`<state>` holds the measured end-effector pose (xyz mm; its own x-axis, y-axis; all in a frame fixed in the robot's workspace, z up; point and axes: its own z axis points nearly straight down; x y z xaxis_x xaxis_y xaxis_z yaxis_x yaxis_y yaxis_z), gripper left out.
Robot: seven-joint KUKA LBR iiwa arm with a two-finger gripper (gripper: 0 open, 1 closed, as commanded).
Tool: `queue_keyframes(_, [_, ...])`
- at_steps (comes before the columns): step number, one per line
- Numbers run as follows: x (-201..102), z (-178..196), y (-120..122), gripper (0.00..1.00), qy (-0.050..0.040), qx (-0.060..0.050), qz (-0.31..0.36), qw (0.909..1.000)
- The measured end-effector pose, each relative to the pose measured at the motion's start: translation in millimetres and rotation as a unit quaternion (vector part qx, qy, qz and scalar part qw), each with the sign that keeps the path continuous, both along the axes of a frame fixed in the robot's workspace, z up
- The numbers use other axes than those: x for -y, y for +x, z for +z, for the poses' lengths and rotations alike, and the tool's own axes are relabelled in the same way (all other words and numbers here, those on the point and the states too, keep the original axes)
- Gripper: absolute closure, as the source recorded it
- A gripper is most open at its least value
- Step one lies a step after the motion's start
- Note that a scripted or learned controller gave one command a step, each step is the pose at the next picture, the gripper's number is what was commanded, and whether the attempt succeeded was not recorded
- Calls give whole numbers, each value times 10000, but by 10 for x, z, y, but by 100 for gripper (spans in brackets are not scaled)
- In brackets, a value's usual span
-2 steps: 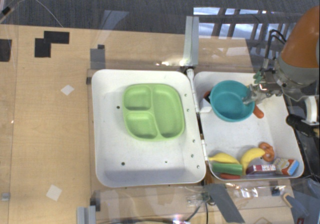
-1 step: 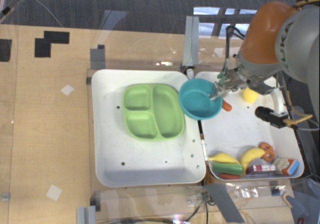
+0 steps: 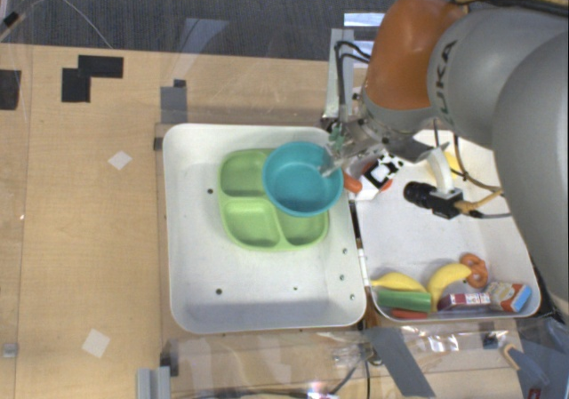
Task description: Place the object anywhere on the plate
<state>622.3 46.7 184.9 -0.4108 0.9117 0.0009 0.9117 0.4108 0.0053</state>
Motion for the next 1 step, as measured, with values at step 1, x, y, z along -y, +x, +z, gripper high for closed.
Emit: queue_keyframes(1, [40, 6, 4, 0, -11, 5, -29, 10000])
